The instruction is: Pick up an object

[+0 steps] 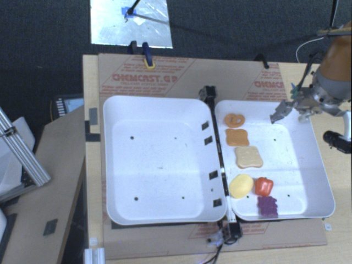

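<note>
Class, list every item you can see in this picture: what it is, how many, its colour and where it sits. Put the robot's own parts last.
Bins: two, white, side by side on the bench.
Pretzel: one, orange-brown, right bin, top of the row.
Toast slice: one, orange, below the pretzel.
Bread slice: one, pale tan, below the toast.
Lemon: one, yellow, right bin near the divider.
Pepper: one, red, beside the lemon.
Grapes: one bunch, purple, right bin's near edge.
Foil sheet: one, silver, beyond the bench.
Gripper: one, grey, over the right bin's far side.

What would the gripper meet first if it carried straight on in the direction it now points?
Probably the bare floor of the right white bin. The gripper slants down and leftward; the round brown pretzel-shaped toy lies farther along that line, though depth is hard to judge from this single slanted view.
</note>
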Robot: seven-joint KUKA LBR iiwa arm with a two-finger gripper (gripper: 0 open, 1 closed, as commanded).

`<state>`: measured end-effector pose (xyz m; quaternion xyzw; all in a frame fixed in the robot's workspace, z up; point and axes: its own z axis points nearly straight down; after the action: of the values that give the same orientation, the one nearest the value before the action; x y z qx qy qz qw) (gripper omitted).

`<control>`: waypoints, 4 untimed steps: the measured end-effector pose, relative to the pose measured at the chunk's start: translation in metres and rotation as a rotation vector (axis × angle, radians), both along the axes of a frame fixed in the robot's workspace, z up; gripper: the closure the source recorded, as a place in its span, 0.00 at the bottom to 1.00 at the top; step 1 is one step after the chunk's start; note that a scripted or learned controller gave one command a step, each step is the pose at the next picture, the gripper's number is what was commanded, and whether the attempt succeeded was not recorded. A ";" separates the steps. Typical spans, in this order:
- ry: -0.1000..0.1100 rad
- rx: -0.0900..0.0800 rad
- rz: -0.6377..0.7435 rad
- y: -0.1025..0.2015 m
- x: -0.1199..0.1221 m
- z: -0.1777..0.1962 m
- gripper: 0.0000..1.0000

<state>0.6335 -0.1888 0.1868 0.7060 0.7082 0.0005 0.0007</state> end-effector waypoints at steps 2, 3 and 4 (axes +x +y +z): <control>-0.013 -0.002 0.007 0.062 -0.037 0.012 0.00; -0.004 -0.001 0.003 0.060 -0.041 0.016 1.00; -0.016 -0.001 0.003 0.083 -0.103 0.170 1.00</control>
<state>0.5308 -0.1060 0.3567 0.7049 0.7093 0.0058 0.0066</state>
